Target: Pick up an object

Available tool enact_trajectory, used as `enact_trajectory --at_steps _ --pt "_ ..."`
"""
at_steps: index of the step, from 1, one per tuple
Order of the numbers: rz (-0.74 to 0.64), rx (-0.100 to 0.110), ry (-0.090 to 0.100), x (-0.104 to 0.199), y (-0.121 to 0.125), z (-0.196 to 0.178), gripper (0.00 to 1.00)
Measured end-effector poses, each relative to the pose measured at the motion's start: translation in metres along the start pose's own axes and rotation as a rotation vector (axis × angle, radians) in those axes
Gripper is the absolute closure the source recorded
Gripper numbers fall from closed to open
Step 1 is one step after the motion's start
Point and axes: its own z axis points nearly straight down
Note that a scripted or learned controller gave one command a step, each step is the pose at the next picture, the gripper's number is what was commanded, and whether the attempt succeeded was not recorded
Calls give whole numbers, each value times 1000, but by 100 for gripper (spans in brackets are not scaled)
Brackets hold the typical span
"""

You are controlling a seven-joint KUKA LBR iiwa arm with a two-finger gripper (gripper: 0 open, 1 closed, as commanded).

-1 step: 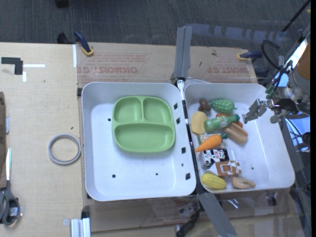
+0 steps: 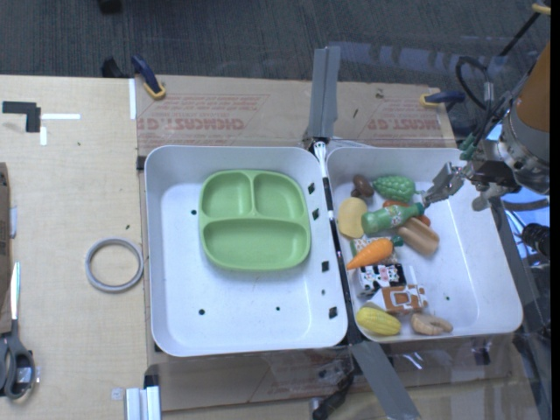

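The right bin [image 2: 477, 278] holds several toy foods along its left side: a green bottle [image 2: 389, 218], a bumpy green piece [image 2: 394, 186], a yellow piece [image 2: 352, 217], a carrot [image 2: 372, 252], a sausage [image 2: 420, 237], a black-and-white piece [image 2: 382, 276], an orange-and-white box [image 2: 404, 298], a yellow corn-like piece [image 2: 378, 322] and a tan piece [image 2: 431, 325]. My gripper [image 2: 460, 193] hangs over the bin's upper right part, just right of the green bottle's cap. Its fingers stand open with nothing between them.
The left bin [image 2: 175, 304] holds a green divided plate [image 2: 255, 219]. A tape ring [image 2: 115, 263] and scissors [image 2: 16, 357] lie on the bench at left. A metal divider [image 2: 324, 103] runs between the bins. Cables hang at the upper right.
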Motion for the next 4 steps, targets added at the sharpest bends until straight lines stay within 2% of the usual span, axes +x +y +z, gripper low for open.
enact_trajectory --at_steps 1,2,3,4 --pt "-21 -10 0 0 9 178 0" --pt "-37 -13 0 2 11 200 0" --pt "-168 -1 0 -29 88 205 0" --pt "-120 0 1 -21 23 195 0"
